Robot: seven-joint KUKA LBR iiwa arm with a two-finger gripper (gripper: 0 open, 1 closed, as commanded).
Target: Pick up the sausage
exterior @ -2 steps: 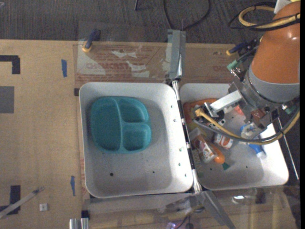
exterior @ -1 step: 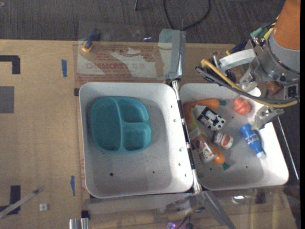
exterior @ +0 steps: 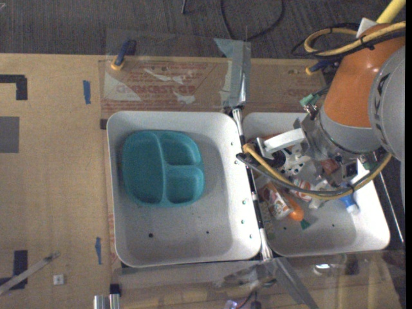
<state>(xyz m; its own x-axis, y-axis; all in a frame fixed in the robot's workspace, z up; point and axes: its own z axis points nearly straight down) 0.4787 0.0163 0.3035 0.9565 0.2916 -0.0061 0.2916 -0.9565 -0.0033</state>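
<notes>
The arm's grey and orange wrist point(exterior: 360, 95) hangs over the right bin point(exterior: 367, 234). Below it, my gripper point(exterior: 304, 169) is low among a heap of small items near the bin's middle. A small reddish-brown piece point(exterior: 329, 166) beside the gripper may be the sausage, but the arm and yellow cables partly cover it and I cannot be sure. Nothing shows clearly held.
The heap also holds an orange carrot-like piece point(exterior: 294, 211), a printed packet point(exterior: 277, 201) and a blue item point(exterior: 349, 205). A teal divided plate point(exterior: 162, 167) lies in the left bin point(exterior: 187, 237). A yellow cable point(exterior: 270, 163) loops over the wall between the bins.
</notes>
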